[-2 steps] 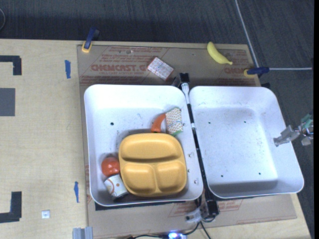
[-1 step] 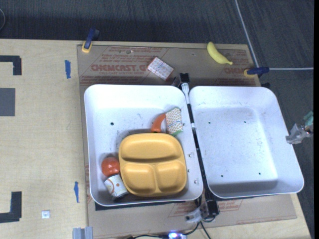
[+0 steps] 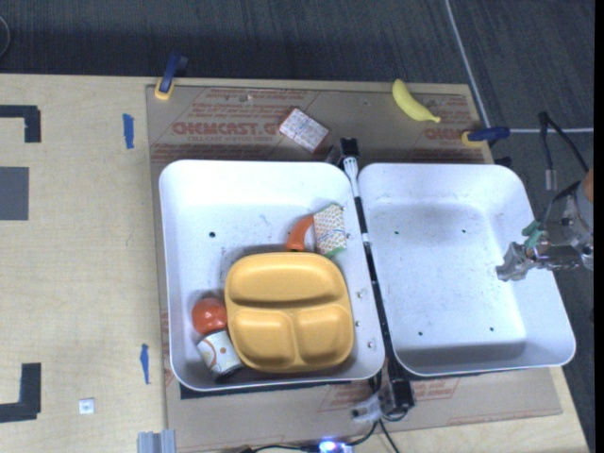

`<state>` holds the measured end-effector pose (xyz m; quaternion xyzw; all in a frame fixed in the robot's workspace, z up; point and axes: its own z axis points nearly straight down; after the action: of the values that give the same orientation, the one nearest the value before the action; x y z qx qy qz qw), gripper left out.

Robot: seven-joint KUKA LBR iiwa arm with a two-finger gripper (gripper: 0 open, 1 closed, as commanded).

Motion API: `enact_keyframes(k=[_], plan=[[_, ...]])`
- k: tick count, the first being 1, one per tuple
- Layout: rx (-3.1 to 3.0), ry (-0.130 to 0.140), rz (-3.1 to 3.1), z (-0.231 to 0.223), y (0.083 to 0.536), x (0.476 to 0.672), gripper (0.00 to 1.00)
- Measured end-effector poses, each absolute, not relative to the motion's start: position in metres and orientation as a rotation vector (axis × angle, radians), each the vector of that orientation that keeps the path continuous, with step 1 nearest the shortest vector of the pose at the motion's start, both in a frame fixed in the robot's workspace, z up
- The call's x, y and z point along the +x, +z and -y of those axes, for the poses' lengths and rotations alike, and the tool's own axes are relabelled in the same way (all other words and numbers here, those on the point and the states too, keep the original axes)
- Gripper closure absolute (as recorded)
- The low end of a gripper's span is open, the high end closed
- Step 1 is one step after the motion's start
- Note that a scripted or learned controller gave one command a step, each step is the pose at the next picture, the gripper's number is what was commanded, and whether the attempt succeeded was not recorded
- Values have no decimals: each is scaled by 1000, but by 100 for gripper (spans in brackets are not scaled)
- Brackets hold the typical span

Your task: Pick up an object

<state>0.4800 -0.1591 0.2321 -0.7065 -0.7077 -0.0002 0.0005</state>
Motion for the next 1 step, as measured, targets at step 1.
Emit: enact_keyframes(k=[1], plan=[[-2218, -1, 2223, 84, 243, 480, 100]])
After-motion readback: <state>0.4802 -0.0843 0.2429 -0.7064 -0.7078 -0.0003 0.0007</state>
